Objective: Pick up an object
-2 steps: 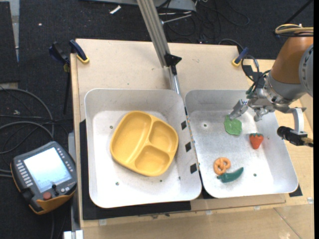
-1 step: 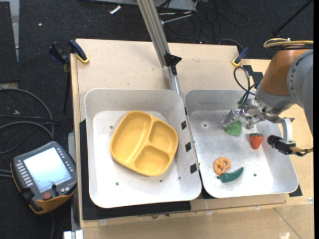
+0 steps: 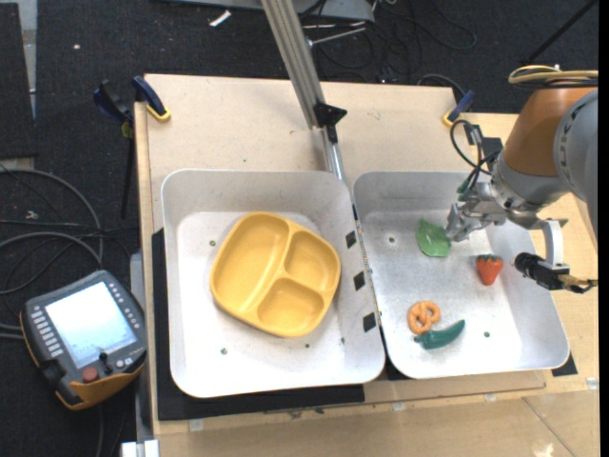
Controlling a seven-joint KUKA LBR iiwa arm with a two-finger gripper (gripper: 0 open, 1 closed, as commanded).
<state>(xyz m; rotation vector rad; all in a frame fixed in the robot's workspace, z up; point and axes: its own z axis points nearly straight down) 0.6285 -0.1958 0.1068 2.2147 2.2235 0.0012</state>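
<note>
Pincer (image 3: 459, 228) low in right bin (image 3: 533, 350), tips at green leaf toy (image 3: 433, 239); spread or pinching: cannot tell. No readable writing.

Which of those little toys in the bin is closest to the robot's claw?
The light green leaf-shaped toy, right beside the end effector; the others lie farther off.

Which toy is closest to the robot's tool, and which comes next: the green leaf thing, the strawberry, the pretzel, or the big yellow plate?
Measured from the tool in the camera view:
1. Green leaf, right beside the tool, in the right bin.
2. Strawberry, just below and right of it.
3. Pretzel, lower in the right bin.
4. Yellow plate, over in the left bin.
</note>
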